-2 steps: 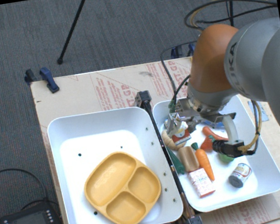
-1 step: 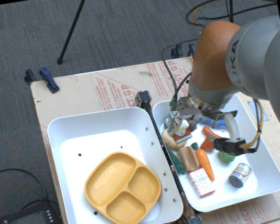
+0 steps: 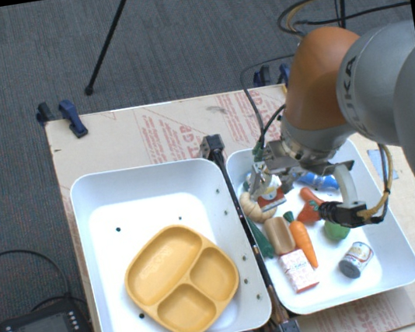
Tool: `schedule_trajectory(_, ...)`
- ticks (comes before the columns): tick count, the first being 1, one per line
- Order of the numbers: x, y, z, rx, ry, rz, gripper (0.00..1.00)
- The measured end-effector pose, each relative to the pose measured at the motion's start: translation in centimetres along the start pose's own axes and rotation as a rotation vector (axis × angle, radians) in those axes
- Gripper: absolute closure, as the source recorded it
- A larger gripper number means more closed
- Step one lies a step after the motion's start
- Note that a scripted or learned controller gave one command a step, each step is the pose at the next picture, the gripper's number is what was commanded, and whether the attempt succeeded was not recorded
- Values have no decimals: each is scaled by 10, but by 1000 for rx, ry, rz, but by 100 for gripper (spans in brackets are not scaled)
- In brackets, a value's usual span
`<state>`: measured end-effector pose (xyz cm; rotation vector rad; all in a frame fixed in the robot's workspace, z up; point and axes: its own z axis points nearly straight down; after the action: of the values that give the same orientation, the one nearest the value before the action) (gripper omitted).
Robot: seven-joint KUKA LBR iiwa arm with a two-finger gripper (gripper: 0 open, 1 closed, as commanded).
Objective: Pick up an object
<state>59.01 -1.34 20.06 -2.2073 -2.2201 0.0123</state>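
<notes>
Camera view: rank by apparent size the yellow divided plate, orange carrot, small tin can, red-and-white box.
1. Yellow divided plate, by far.
2. Orange carrot and red-and-white box: look alike, not ranked.
3. Small tin can.

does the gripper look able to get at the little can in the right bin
Probably yes. The can lies on its side on bare bin floor, apart from the carrot and the small box, nothing over it; the gripper is across the bin.
</notes>
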Motion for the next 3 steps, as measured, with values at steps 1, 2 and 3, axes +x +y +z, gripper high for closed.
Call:
schedule_trajectory(1,-1,1,-8,4,1,-1,100)
schedule_trajectory(2,-1,1,-15,9,1,-3,100)
schedule_trajectory(3,-2,1,-22,13,2,-5,100)
